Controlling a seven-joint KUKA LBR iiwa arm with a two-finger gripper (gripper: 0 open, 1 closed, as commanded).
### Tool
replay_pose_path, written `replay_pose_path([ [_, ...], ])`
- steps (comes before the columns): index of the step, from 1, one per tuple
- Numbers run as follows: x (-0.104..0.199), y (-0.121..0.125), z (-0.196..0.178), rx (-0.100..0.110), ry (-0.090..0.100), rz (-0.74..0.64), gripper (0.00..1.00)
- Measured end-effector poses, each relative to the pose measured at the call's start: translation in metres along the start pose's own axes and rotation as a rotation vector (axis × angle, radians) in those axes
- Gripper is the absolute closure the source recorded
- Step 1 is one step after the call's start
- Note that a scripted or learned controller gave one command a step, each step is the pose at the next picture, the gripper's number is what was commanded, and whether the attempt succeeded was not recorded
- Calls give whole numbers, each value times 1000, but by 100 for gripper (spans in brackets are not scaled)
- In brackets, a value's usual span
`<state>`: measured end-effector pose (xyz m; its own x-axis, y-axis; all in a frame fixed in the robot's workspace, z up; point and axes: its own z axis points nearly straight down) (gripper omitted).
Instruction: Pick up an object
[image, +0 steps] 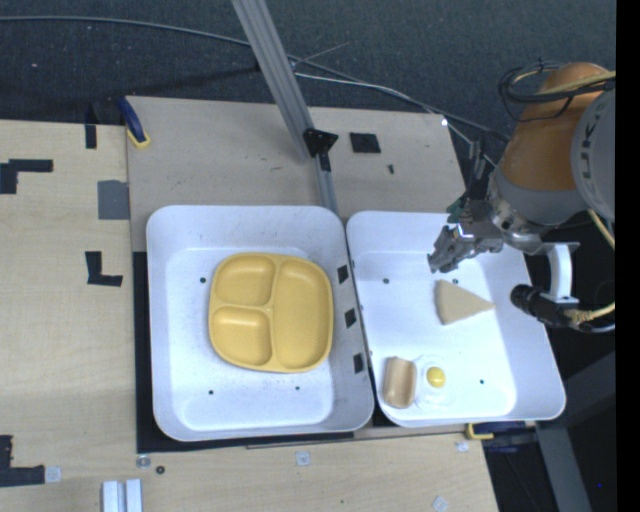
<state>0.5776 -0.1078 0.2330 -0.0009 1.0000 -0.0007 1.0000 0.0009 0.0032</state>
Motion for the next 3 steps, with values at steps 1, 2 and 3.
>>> replay_pose_path([
  [1,0,1,-25,2,1,0,100],
  [2,54,-5,-29,5,2,-5,100],
  [3,105,-5,-24,5,1,-5,100],
])
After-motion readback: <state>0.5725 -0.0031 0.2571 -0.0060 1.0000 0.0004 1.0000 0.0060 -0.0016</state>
